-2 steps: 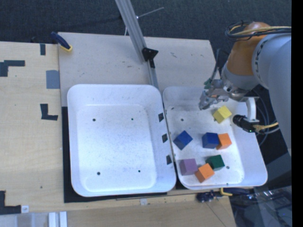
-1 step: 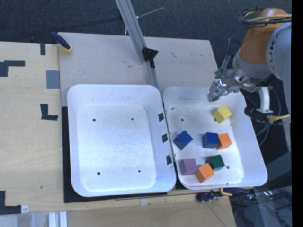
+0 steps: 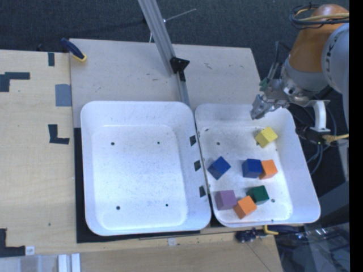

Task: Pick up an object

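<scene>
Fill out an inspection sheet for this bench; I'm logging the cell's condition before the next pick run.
Surface: wooden bench with dark tape marks, bearing two white bins side by side.
Job's things: right bin holds a yellow cube, two blue cubes, two orange cubes, a green cube and a purple cube. Left bin: nothing seen inside.
Clutter: blue and yellow tool lying on the board behind the bins.
Grippers: gripper hangs over the right bin's far edge, above the yellow cube, holding nothing visible.
Cables: black cables run beside the arm on the right.
Surroundings: metal pole slants over the bench; dark floor beyond.
</scene>
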Available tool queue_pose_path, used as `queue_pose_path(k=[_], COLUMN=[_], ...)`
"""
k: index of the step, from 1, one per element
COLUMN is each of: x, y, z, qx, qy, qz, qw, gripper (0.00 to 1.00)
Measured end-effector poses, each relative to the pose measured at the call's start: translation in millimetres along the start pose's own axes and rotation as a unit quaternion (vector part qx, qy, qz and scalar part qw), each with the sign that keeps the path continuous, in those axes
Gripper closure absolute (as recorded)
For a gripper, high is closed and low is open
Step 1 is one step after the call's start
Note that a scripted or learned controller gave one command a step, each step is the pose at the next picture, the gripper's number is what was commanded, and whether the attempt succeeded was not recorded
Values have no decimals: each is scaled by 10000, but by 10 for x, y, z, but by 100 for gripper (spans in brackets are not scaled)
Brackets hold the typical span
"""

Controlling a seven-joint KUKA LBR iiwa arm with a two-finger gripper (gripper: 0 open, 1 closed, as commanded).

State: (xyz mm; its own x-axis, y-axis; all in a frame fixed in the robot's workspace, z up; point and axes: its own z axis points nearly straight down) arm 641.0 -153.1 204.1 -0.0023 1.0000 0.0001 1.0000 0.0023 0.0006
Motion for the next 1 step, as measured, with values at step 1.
queue_pose_path(k=[1], x=[482], y=[-142], z=[58], qx=[17], qy=[7], qz=[-13], qw=[10000], gripper=[100])
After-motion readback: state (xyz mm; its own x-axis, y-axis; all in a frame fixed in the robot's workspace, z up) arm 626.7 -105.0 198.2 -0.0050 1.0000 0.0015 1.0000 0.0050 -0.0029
